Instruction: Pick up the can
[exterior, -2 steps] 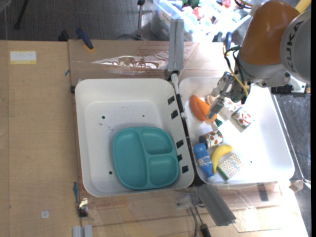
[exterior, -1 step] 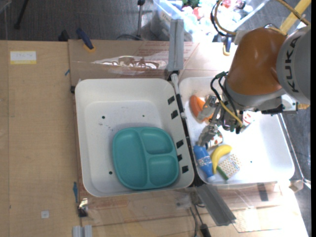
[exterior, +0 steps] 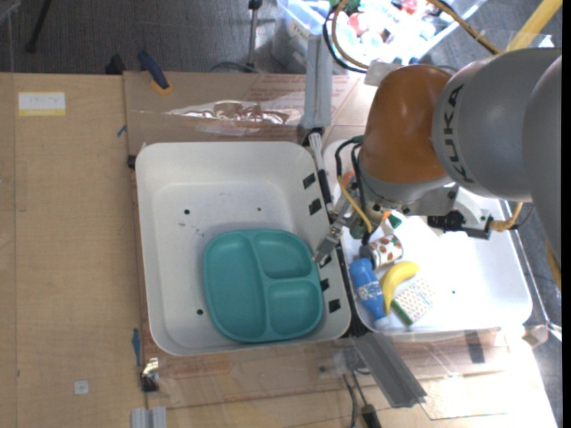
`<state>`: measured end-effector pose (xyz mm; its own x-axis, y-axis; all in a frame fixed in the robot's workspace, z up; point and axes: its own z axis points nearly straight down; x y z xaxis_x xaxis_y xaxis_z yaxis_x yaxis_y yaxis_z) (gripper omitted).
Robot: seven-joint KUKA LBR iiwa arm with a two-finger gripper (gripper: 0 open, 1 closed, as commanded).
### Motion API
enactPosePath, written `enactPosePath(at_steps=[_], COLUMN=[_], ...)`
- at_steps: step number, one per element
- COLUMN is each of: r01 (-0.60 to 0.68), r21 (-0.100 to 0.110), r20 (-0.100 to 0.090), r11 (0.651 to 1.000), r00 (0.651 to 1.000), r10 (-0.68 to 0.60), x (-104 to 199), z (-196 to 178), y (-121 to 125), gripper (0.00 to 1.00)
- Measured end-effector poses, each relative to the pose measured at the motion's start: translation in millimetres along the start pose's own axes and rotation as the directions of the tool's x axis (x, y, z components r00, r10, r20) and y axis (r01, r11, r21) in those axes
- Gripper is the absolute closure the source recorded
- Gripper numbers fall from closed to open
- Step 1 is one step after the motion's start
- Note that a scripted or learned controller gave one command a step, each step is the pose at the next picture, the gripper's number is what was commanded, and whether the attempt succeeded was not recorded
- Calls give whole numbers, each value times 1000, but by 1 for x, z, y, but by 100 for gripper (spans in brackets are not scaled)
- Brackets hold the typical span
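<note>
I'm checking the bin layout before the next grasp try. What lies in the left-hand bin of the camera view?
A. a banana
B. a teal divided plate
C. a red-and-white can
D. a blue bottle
B: the teal divided plate lies flat on the floor of the left bin, while the banana and the blue bottle lie in the right bin.

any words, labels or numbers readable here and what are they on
"KUKA" on the grey arm, running sideways and partly cut off.
Label on the bench's left panel: too blurred to read.
Blue bottle and the colourful item in the right bin: print too small to read.
</note>
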<state>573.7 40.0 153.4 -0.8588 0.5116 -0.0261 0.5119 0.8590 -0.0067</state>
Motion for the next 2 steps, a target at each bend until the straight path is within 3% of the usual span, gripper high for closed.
enactPosePath(at_steps=[1, 2], r01=[217, 219], r21=[-15, -14], r20=[-16, -17], r11=[976, 976], r00=[976, 976], r10=[-217, -219], x=[-82, -81], z=[-32, -31], y=[-35, -34], gripper=[0, 0])
